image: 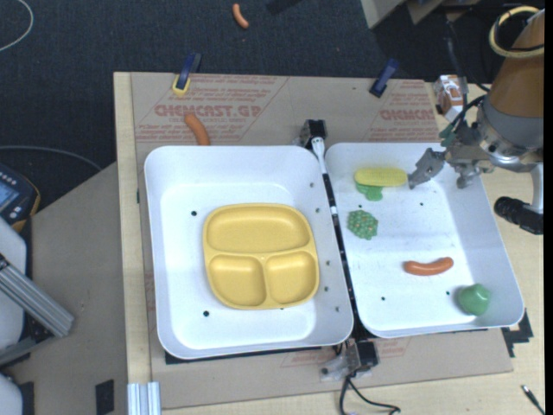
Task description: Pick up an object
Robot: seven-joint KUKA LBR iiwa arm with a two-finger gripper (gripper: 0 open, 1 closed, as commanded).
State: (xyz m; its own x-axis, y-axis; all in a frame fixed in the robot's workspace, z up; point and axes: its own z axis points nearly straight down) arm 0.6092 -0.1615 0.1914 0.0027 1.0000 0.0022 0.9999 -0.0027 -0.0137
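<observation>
White bins (164, 232) on cardboard-covered bench (259, 102), dark floor (104, 24) beyond.

The brown board (259, 102) under the two bins carries red block lettering along its far strip. Behind the left bin it reads "CHEMCAST GP", framed by slanting red lines, with smaller print beneath that is too fine to read. The same red print starts again behind the right bin (399, 111), but there the letters are partly cut off and blurred, so I can only guess it repeats the word.
</observation>
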